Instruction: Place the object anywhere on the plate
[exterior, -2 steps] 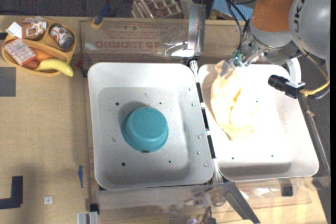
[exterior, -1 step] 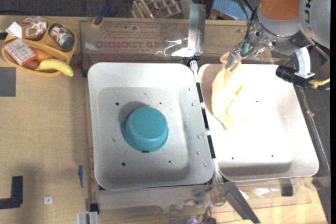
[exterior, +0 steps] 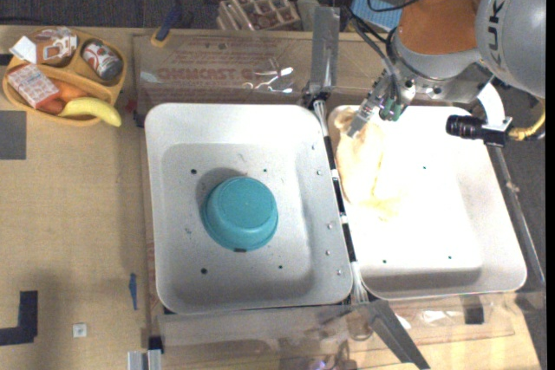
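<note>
Object [exterior: 362,162]: pale yellowish, translucent, limp, film-like sheet, hanging from gripper [exterior: 371,112] down to the right bin's [exterior: 451,273] floor by its left wall, near the back left corner. The gripper pinched its top end, fingers closed on it. Plate [exterior: 242,212]: teal, round, smooth plastic, at the centre of the left bin [exterior: 173,143], well apart from the object. Both bins shallow, white, with rounded corners. Arm [exterior: 468,4] grey with an orange band.

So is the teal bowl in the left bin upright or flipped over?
Flipped over, apparently: the teal bowl shows a flat closed top with no hollow or rim opening, resting on the left bin's floor.
</note>
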